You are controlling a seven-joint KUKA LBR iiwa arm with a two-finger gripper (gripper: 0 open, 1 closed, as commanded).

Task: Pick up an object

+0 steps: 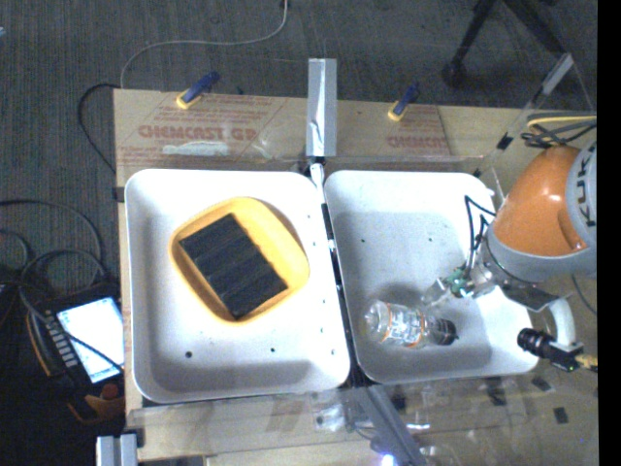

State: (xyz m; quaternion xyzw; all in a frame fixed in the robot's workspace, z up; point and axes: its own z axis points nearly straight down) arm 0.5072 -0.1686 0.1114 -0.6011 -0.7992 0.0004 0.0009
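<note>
Over the right bin (388, 202), the arm (545, 212) angles toward a bottle (400, 324), jaws' state seemingly unreadable.

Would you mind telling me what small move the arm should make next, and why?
Probably ease the pincer a little left and down onto the bottle. The bottle lies on its side in the right bin, just beside the pincer, and nothing shows between its fingers yet. The yellow dish lies in the other bin.

Both bins (155, 357) are white. A yellow dish (287, 233) carries a black ribbed block (233, 263). The bottle (398, 323) is clear with a dark cap and orange-marked label. The arm (548, 207) is orange and grey.
</note>
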